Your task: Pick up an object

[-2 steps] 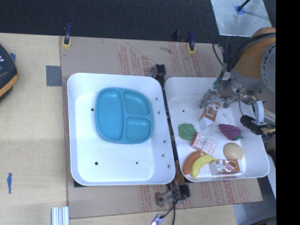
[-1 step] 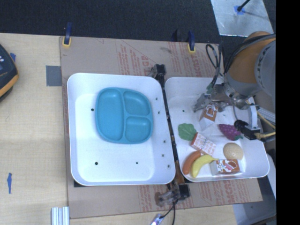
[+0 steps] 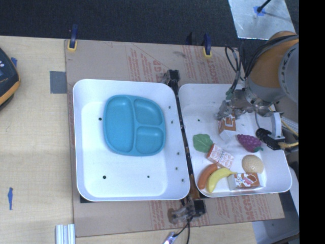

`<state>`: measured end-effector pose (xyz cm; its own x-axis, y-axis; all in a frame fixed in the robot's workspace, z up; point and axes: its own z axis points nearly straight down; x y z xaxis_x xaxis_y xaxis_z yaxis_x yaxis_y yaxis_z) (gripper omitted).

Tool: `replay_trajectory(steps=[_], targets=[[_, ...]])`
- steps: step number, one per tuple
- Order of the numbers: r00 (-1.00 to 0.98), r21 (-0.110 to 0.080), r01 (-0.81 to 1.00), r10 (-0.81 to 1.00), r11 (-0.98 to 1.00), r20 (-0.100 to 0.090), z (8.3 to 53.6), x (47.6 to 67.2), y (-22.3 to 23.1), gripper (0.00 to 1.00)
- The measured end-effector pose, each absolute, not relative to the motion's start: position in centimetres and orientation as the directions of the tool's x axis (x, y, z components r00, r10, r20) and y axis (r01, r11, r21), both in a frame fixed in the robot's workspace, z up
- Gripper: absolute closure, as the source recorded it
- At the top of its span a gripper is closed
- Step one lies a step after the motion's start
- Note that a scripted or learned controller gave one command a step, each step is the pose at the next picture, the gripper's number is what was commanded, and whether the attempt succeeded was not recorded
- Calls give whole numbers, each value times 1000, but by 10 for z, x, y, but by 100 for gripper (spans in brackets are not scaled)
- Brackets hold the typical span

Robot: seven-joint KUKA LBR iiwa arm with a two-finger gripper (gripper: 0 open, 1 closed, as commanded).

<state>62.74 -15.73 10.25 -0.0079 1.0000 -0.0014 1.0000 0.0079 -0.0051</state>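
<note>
The right bin holds several toy foods. My gripper hangs low over the bin's upper right part, directly above a small orange and white carton and touching or nearly touching its top. Purple grapes lie just right of that carton. A green leafy piece and a red and white packet lie toward the bin's middle. Along the front sit a tan bread roll, a yellow banana, an orange sausage and a red and white box.
The left bin holds a blue divided plate. The arm's orange band and dark cables overhang the right bin's far right side. A yellow and black device sits at the bench's left edge.
</note>
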Motion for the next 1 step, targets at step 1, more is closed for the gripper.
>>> replay_trajectory(steps=[1], targets=[[-4,-1,1000,1000,4,1,163,650,-117,100]])
